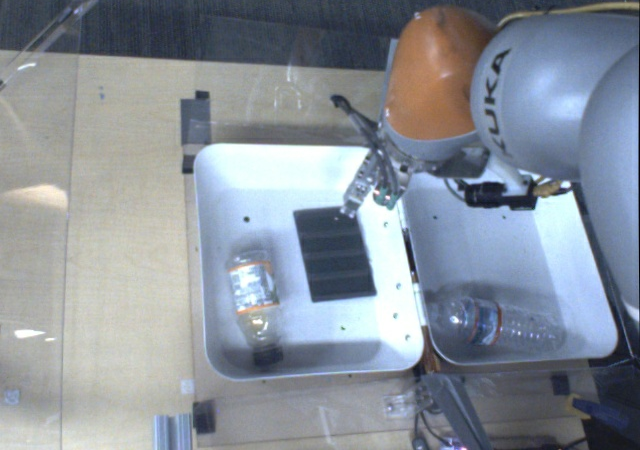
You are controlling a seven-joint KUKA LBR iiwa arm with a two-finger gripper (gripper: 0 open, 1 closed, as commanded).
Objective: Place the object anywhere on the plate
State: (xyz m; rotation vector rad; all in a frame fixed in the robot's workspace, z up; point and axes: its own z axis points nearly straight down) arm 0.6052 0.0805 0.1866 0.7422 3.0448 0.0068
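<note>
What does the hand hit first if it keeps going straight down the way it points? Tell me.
Probably the flat black ribbed plate in the left white bin: the hand hangs over the plate's upper right corner. Depth is unclear, so it might land on bin floor beside it.

The scene is evenly and brightly lit, seemingly from overhead. Pale glare patches are seen on the surface [100,268] at the left, and the left bin [240,173] is nearly washed out to white. Soft shadows are cast beneath the bottle [253,296] and along the bin's near wall. The arm [520,98] is slightly blurred, and fine detail is lost throughout.
</note>
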